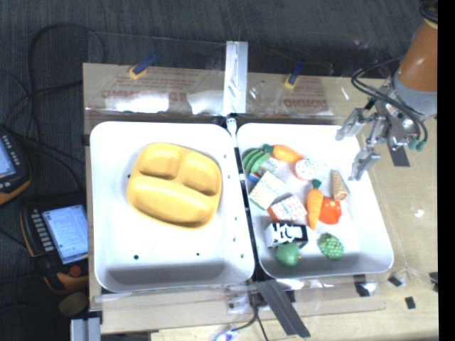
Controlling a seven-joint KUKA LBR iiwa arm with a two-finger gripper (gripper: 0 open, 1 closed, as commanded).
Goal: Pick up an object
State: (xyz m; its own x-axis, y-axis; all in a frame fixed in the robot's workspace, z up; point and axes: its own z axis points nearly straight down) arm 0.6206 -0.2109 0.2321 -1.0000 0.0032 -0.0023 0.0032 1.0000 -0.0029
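My gripper point(356, 146) hangs over the upper right corner of the right bin point(373, 219). It is open, its two grey fingers are spread apart and nothing lies between them. Just below it lie a tan cone point(339, 185), a white dotted ball point(306, 168), an orange carrot point(314, 206) and a red pepper point(330, 210). Further left are a green vegetable point(254, 159), an orange piece point(286, 152), a pale box point(268, 188) and a red-and-white box point(288, 208). Near the front sit a black-and-white item point(286, 231), a green lime point(288, 254) and a green textured fruit point(330, 246).
The left bin point(106, 247) holds a large yellow divided tray point(174, 183). A raised divider point(242, 190) runs between the two bins. The arm with its orange band point(419, 48) comes in from the upper right. Cables and a tablet point(64, 233) lie off the bench's left.
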